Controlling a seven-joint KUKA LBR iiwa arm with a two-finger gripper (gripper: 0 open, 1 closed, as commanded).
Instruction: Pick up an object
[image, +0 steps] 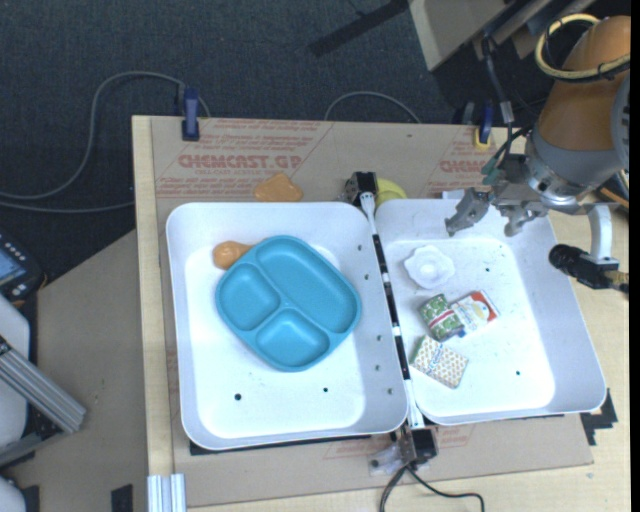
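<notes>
- Arm reaching in from the upper right, orange band above the wrist, grey wrist angled down and to the left over the far edge of the right bin.
- Gripper poised at the far rim of that bin, two dark fingers spread apart with nothing between them.
- Just below and left of the gripper, lying on the bin floor: a small white cup, apart from the fingers.
- Nearer the middle of the same bin: a green, white and red carton lying on its side.
- Just in front of the carton: a small patterned packet, tilted, close to the carton.
- In the left bin: a blue divided plate set at an angle, near the middle.
- Tucked at the plate's far left edge: a small orange piece, partly hidden by the plate.
- Behind the bins on the brown board: an orange lump and a yellow thing beside the join of the bins.
</notes>
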